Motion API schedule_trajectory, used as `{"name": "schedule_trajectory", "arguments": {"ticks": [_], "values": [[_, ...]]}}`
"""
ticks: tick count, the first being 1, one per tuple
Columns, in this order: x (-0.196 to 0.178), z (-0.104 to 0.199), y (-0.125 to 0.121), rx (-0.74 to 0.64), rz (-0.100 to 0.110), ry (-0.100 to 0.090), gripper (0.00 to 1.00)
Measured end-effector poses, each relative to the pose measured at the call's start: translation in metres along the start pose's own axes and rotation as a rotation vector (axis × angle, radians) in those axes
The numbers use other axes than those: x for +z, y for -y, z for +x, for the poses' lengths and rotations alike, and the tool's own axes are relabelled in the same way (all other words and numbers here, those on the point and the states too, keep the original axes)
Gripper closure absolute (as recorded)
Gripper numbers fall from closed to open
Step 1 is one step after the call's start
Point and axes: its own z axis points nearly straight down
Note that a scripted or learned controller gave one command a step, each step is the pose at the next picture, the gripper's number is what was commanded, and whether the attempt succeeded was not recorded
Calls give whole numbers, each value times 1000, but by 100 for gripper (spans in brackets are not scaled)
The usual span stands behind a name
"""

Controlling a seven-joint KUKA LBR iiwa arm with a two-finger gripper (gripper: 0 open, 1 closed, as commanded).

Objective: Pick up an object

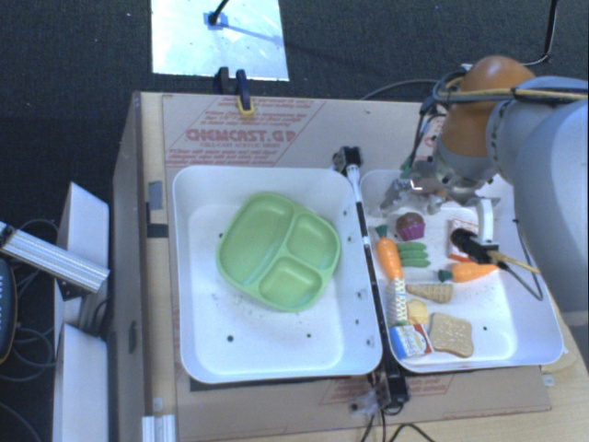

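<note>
Whether the gripper [411, 190] grips anything, I cannot tell; just below, the small purple-and-cream plastic toy vegetable [410, 226] looks light, rigid, best pinched mid-body.

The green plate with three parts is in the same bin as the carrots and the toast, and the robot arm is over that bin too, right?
Not quite. The green plate lies alone in the left bin. The carrots and the toast are in the right bin, and the gripper is over that right bin, as the camera view shows.
</note>
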Motion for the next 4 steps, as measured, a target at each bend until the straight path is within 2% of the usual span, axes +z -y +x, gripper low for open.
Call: {"name": "schedule_trajectory", "arguments": {"ticks": [2, 4], "values": [[0, -11, 0, 4, -1, 1, 0], [0, -9, 0, 2, -1, 1, 0]]}}
